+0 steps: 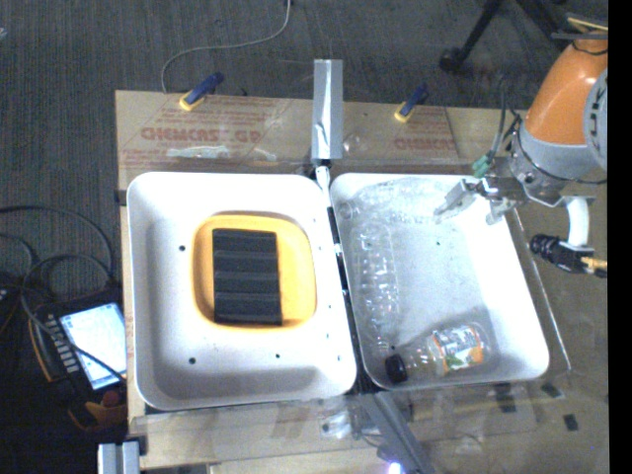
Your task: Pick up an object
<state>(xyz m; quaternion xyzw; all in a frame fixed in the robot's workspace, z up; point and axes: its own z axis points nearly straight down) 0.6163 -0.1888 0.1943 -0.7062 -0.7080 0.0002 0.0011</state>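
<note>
While the grey arm with its orange band point(565, 102) reaches in from the right, the camera view shows its gripper point(474, 197) poised over the far right corner of the right shallow white bin point(528, 294). Fingers point(452, 201) look spread apart with nothing between them, though they blur against clear plastic there, so that is a best guess.

Task status: nothing lifted yet. Judging from this, approach, descent, closing and lift all remain.

Candidates in the right bin: a clear plastic bottle with a black cap and orange label point(442, 352) lies on its side near the front wall, well apart from the gripper. Its long axis runs roughly left-right, tilted slightly, cap pointing toward the front-left corner. A second, fully transparent crumpled plastic bottle point(373, 265) lies along the left wall, long axis running front to back; which end is the neck is hard to tell.

Left white bin point(158, 265) holds a yellow rounded-square tray with a black ribbed insert point(253, 270), flat, centred.
</note>
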